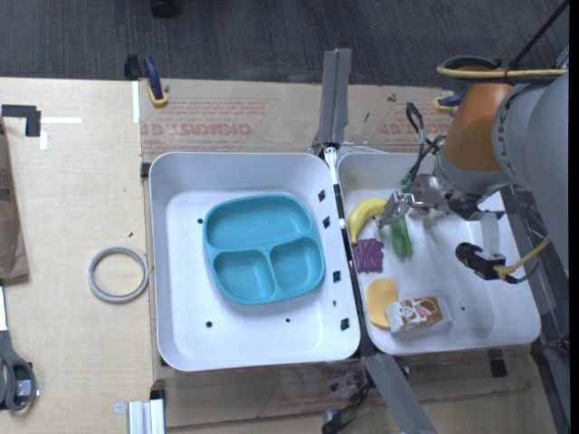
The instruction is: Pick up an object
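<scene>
Camera view looks down on the grey arm with its orange band, reaching from the right into the right-hand shallow white bin (507,319). Its gripper (399,208) hangs low just above a green pepper-like toy (400,236), with a yellow plastic banana (365,215) just to the view's left. The green toy's long axis runs roughly toward the bin's near edge, sloping slightly right, beginning directly beneath the gripper. Whether the gripper is spread or pressed together I cannot tell; its metal tip blurs against the white. Nearby lie a purple leafy toy (368,255), a pale orange disc (381,298) and a small printed packet (420,313).
</scene>
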Controlling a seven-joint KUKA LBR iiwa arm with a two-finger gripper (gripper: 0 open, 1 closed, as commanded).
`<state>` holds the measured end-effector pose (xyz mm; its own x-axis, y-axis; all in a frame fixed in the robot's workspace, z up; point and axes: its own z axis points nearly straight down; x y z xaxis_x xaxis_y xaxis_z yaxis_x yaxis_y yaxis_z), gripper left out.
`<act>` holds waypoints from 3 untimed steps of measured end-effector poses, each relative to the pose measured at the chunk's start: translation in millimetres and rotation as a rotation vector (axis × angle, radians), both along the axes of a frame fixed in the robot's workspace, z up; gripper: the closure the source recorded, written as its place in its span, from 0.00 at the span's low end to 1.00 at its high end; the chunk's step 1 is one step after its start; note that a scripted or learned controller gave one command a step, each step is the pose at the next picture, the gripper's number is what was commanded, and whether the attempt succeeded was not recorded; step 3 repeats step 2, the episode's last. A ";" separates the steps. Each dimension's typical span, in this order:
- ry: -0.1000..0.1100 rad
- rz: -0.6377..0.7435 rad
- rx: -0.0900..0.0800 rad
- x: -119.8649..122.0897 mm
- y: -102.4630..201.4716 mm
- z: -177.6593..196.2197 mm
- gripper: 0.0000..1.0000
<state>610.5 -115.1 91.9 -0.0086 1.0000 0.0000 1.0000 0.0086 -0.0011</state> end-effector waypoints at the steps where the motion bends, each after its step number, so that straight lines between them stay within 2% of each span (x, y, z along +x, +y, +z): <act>1: 0.001 0.002 -0.001 0.0 -0.3 8.8 1.00; 2: -0.001 -0.104 -0.002 22.8 57.6 99.8 1.00; 3: -0.001 -0.104 -0.002 22.8 57.6 99.8 1.00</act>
